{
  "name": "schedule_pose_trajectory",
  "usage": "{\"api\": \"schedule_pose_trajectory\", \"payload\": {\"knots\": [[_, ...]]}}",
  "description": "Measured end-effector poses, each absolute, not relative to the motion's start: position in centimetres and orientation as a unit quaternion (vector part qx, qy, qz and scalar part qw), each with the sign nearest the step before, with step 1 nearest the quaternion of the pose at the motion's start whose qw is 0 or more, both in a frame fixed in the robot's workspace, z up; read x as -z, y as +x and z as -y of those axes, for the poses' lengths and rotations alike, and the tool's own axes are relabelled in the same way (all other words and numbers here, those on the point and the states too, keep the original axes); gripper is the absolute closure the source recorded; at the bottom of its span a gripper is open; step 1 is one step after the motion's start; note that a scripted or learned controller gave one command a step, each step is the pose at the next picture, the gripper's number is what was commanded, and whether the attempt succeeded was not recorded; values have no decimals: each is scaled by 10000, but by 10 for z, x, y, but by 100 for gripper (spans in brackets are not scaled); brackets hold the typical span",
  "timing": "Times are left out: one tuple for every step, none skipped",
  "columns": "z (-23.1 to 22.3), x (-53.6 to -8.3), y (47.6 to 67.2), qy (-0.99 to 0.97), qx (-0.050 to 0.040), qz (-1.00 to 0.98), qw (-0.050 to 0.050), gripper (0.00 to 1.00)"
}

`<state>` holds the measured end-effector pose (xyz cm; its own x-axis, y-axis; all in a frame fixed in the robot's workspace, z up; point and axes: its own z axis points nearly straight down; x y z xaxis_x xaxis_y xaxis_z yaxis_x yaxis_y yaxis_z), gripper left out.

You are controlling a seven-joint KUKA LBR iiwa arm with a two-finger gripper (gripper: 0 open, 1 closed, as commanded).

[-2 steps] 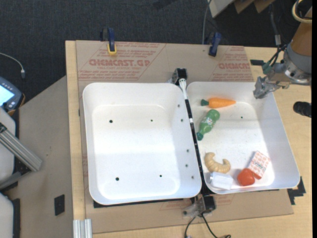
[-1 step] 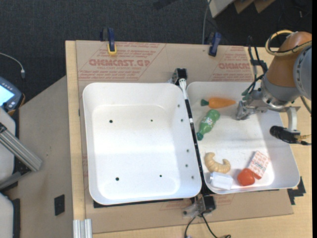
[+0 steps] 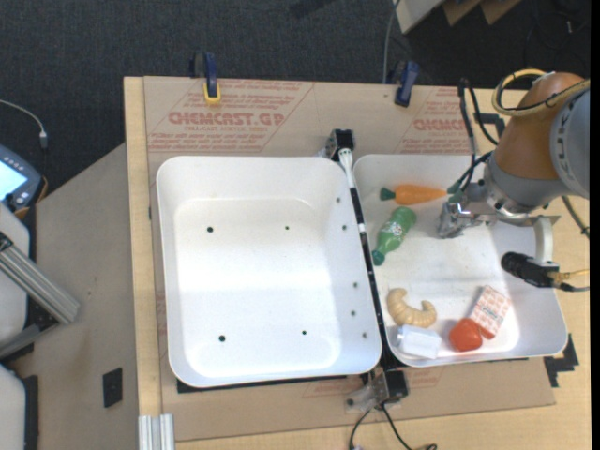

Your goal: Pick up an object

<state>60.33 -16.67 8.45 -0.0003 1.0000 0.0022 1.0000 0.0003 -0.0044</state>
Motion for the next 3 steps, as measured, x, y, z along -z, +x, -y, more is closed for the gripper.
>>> {"api": "schedule_pose_trajectory", "payload": {"knots": [[147, -85, 583, -7070, -7, 7072, 22, 100], [148, -85, 583, -7074, -4, 7068, 9, 0], [148, -95, 584, -7075, 1, 7067, -4, 100]]}}
